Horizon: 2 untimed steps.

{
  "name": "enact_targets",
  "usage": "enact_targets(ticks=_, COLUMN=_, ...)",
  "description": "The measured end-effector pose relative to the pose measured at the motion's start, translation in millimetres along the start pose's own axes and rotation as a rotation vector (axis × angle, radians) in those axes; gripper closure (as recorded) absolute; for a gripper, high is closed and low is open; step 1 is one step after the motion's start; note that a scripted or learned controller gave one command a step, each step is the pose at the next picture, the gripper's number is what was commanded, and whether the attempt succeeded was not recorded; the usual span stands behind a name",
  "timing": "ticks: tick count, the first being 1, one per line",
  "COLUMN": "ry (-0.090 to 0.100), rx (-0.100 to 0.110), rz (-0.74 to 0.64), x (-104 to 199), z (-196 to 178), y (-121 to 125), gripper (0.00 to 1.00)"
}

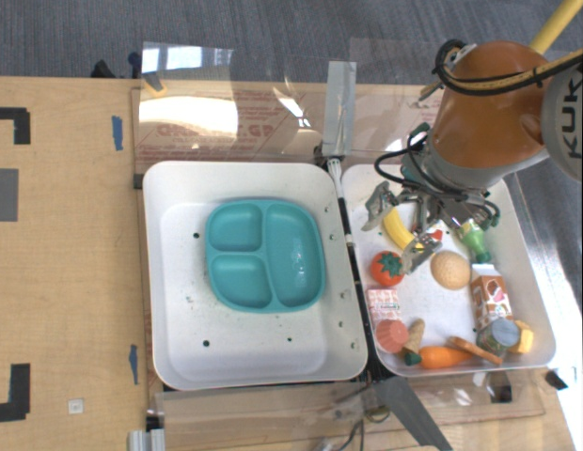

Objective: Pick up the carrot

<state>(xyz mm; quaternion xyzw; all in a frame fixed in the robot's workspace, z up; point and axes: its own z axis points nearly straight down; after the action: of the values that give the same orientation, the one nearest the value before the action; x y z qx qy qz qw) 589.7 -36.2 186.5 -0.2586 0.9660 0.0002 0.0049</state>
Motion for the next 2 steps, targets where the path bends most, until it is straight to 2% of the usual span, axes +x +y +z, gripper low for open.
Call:
enact_targets(ticks=1, ry=0.008, rx=-0.001, rz=-0.140, x=71.0, z=0.4, y=-5.1, gripper=0.00)
enact_targets(ticks=2, ry=0.002, rx=0.002, rz=0.241, x=50.7, z=88.3, y=-45.8, gripper=0.00)
